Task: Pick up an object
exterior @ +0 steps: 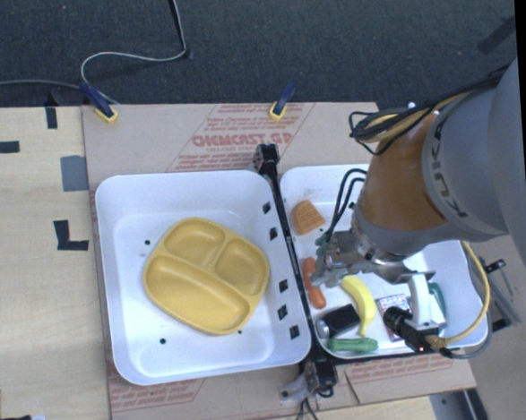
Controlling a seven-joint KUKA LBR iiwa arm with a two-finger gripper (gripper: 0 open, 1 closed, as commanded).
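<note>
My gripper (332,261) reaches down into the right bin (460,267), at its left side, under the grey and orange arm. Right beside it lie an orange carrot-like piece (313,284) and a small green piece (323,239). A yellow banana (362,302) lies just below the gripper, with a black block (339,320) and a green pod (352,344) near the bin's front edge. A tan bread-like piece (307,216) sits farther back. The arm hides much of the bin's middle.
The left bin (123,259) holds a yellow divided plate (206,273). A black divider (282,248) with clips runs between the bins. Cardboard lies under both, held by yellow clamps (283,104) at the back. White parts and cables sit by the wrist (427,305).
</note>
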